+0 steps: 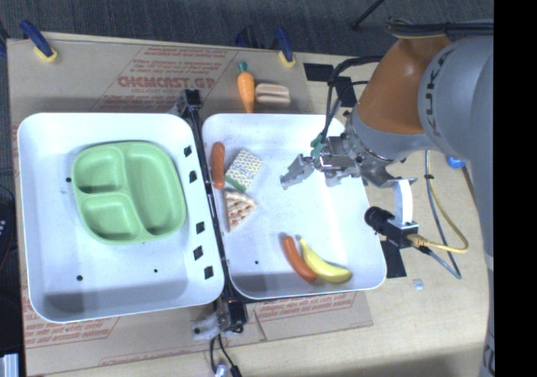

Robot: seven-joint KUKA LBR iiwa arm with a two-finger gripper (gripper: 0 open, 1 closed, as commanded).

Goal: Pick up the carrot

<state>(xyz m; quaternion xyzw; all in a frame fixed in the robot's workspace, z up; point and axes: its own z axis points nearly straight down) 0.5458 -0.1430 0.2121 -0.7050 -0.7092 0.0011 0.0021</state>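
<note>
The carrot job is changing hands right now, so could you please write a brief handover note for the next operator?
Gripper: hovering over the right bin, holding nothing; fingers too blurred to tell open from shut.
Carrot: outside the bins, on the cardboard just beyond the right bin's far rim, beside a small sandwich-like toy.
In the right bin: two hot dogs, a banana, two patterned blocks.
Left bin: a green divided plate.
Done: nothing yet.
Left: move to the carrot, grip it, lift it.
</note>
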